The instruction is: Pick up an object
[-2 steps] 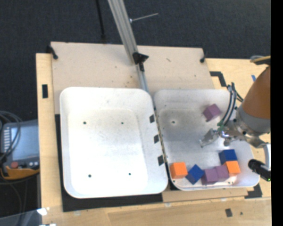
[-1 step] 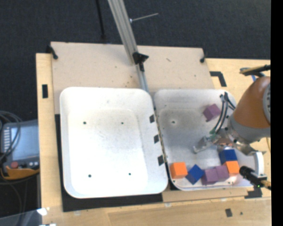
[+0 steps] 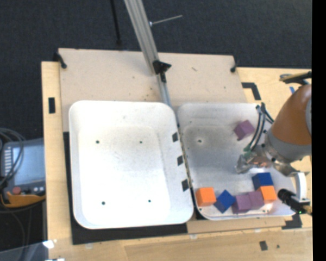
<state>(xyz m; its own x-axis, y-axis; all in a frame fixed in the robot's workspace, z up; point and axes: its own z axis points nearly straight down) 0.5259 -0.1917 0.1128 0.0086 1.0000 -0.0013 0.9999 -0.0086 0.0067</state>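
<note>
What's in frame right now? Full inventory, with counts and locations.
Shallow white bins: 2, white, side by side on the bench; left bin, right bin.
Purple blocks: 2; one in the right bin's upper part, one at its near edge.
Orange blocks: 2; one near-left in the right bin, one near-right.
Blue blocks: 2; one beside the near-left orange block, one under the gripper.
Aluminium rail: 1, silver, slanting down from the top.
Handheld controller: 1, grey, far left.
Gripper: 1, over the right bin.
</note>
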